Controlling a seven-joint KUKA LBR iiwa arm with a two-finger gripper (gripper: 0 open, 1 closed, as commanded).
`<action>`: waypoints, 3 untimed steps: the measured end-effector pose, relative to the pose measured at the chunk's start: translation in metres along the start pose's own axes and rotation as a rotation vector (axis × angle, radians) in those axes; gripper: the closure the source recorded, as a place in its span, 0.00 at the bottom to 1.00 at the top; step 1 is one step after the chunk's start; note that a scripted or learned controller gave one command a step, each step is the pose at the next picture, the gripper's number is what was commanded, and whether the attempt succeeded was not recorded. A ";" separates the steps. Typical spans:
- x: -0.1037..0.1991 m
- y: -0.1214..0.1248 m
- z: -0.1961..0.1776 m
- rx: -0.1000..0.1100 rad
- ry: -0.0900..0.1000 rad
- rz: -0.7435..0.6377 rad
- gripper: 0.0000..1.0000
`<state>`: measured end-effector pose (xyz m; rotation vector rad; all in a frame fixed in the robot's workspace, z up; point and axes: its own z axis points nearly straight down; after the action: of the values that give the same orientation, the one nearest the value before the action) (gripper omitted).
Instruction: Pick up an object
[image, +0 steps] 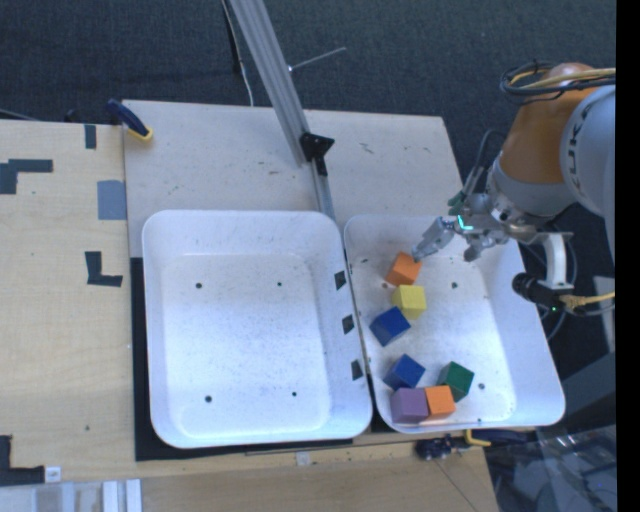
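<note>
A grey and orange robot arm reaches over the right bin (520, 395). Its gripper (452, 240) hangs with fingers apart, apparently holding nothing, just beside an orange cube (404, 269) near the bin's far edge. Other coloured cubes lie nearer the front edge.

A pale wooden bench (250, 170) carries two white bins: the left bin (245, 325) and the right bin (500, 340) touching side by side, over a black mat (140, 400)

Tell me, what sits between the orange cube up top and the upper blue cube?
In the camera view, a yellow cube lies between the orange cube and the blue cube.
</note>
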<state>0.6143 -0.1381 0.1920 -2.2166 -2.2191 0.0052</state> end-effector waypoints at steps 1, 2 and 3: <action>0.000 0.001 -0.003 -0.004 -0.001 -0.001 0.00; 0.003 -0.002 0.062 0.002 -0.001 0.000 0.00; 0.003 -0.003 0.103 -0.001 -0.002 0.000 0.00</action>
<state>0.6111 -0.1346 0.0891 -2.2179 -2.2209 0.0058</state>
